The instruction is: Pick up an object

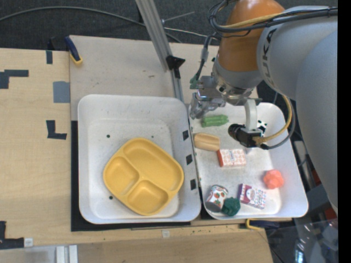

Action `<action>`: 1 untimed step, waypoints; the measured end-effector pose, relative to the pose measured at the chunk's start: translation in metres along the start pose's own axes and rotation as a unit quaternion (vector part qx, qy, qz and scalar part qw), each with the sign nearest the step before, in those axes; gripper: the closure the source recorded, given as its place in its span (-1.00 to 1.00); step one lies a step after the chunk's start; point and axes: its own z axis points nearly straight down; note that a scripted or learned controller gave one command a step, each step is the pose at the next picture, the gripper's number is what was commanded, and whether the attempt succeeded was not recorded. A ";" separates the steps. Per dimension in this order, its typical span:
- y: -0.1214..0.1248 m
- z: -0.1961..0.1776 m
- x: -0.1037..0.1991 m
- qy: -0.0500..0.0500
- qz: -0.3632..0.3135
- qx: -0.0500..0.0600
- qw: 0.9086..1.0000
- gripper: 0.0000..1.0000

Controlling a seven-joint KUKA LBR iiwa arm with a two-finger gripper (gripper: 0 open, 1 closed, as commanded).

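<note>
Over right bin (290, 199), fingers (198, 109) just beside green object (214, 121), spread or pinched unclear

Divided tray (143, 175) in left bin (88, 114)

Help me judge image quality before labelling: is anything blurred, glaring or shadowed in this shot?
Camera view: lighting is even and soft; the yellow tray casts a faint shadow in the left bin. The right bin's small items look slightly soft. The hand is dark and cluttered, hard to read. The orange band carries a mild sheen, no harsh glare.
</note>
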 end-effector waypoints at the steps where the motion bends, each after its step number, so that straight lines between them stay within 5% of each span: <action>1: 0.003 0.014 0.058 0.000 0.000 0.000 1.000 1.00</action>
